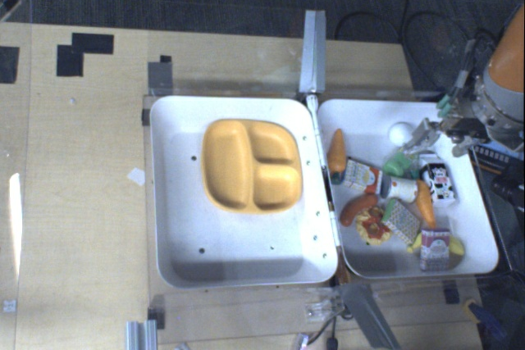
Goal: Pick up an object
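A pale wooden bench [82,176] under dark carpet carries two shallow white bins side by side, and the arm enters at the right edge of the frame. Its gripper [439,131] hangs over the upper right part of the right bin [484,258], its fingers slightly apart with nothing between them. Just below and left of it lie a small white ball [399,132] and a green item [399,165], with a black-and-white toy [439,182] beside them. Further toward the lower middle of that bin the toys crowd together: an orange carrot [336,152], a small carton [358,173], a sausage [358,209], a grater [403,220] and a boxed item [435,247]. The left bin [176,258] holds a yellow divided tray [250,165]. For a clean pick, I would judge the white ball or the green item the nearest candidates; the descent should be centred on one piece, with the fingers straddling it rather than landing on a neighbour in the clutter.
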You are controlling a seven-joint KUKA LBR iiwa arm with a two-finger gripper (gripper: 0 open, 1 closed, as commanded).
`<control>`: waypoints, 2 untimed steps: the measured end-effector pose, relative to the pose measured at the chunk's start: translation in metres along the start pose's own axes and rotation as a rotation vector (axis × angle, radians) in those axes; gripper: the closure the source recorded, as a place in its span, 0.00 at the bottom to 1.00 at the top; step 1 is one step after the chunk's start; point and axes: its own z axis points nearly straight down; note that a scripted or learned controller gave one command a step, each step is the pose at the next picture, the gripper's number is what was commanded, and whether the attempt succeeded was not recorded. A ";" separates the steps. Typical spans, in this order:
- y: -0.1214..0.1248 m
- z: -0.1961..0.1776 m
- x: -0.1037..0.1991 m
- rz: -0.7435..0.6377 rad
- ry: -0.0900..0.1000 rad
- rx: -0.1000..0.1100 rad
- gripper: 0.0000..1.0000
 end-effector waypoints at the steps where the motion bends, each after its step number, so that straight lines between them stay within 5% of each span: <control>1: 0.001 0.129 -0.039 0.001 0.000 0.000 0.00; 2: 0.012 0.155 -0.079 0.035 -0.002 -0.046 0.00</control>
